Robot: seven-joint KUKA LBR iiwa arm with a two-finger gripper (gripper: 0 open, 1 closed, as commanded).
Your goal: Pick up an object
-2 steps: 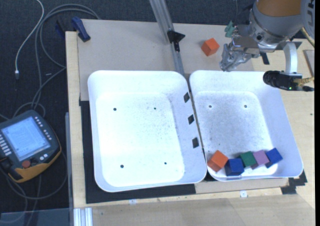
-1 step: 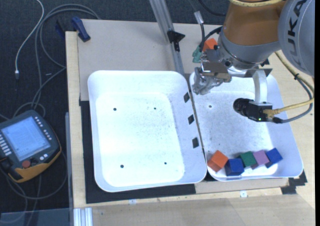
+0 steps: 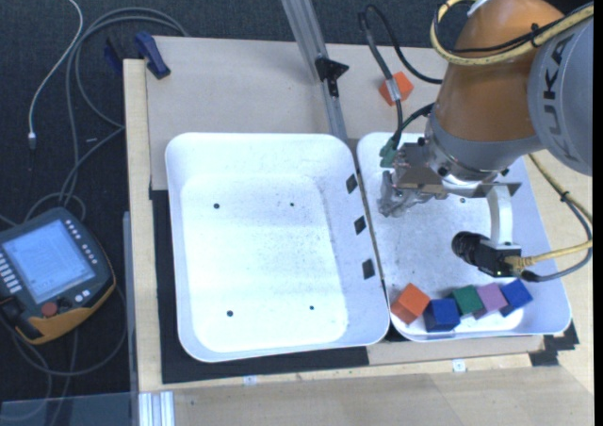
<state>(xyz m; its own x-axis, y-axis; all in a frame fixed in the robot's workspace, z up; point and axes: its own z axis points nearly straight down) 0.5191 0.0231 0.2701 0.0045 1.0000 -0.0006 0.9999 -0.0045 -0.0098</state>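
Pincer [image 3: 394, 200] sits in the right bin [image 3: 415, 236], near its left wall and toward the far end; nothing is visibly between its tips. Can't tell whether it's spread or pressed together, too small and shadowed.

All candidates are bunched at the near edge of that bin: orange cube [image 3: 410, 303], dark blue cube [image 3: 441, 315], green cube [image 3: 467, 301], purple cube [image 3: 492, 298], blue cube [image 3: 515, 294]. Well apart from the pincer.

Risks as I see them:
- closing here grabs air, no cube under it
- cubes touch or nearly touch, so tips may land on two or wedge between them
- row hugs the near rim, so a descent there could clip the wall
- cable-mounted black unit [image 3: 482, 253] hangs just above the row and may snag

Left bin [image 3: 259, 245] isn't in play.
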